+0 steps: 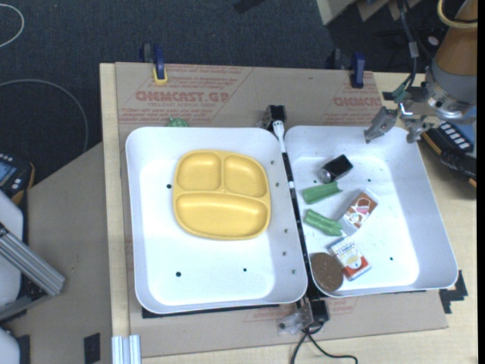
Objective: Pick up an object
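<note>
My pincer (pixel 394 125) hangs over the far right corner of the right bin (pixel 409 203), its fingers spread and nothing between them. Everything I could take lies toward the near left of it, bunched along the left half of that bin. Closest is the small black object (pixel 336 167), lying down and to the left of my fingertips, its long axis slanting up to the right. Just past it is a green piece (pixel 320 192) with much the same slant, then a second green piece (pixel 323 223) slanting the other way, a red and white packet (pixel 359 210) beside them, another packet (pixel 350 255) and a brown disc (pixel 328 271) at the near edge. The left bin (pixel 151 226) carries a yellow divided plate (pixel 222 194), well apart from me. I judge the black object the shortest reach: I would travel left and toward the near side, then turn my fingers across its slant before coming down.
</note>
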Tool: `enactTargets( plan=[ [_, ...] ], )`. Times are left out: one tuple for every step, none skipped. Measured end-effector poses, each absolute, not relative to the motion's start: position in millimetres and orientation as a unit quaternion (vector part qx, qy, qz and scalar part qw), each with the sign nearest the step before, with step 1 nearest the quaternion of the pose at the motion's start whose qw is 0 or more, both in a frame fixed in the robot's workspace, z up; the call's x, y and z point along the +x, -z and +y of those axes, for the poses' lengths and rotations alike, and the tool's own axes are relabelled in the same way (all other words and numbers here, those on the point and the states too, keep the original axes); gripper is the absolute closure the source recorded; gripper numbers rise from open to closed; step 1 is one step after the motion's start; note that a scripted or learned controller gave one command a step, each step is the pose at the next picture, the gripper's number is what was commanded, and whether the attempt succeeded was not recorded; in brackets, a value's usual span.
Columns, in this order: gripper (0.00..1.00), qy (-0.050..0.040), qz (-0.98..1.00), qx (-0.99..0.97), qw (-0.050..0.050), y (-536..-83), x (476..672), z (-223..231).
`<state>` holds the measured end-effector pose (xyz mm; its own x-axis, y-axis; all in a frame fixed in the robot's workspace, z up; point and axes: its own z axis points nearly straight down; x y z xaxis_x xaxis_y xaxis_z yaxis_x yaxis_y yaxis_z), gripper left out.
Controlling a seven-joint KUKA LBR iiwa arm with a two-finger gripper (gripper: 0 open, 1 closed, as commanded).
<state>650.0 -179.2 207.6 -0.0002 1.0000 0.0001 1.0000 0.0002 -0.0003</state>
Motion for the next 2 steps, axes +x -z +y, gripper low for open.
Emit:
enactTargets(
  plan=[
    [1.0,0.0008,-0.708,-0.707,-0.002,-219,650.9,-179],
    [1.0,-0.0016,-0.71,-0.705,0.005,-142,630.4,-89]
  ],
)
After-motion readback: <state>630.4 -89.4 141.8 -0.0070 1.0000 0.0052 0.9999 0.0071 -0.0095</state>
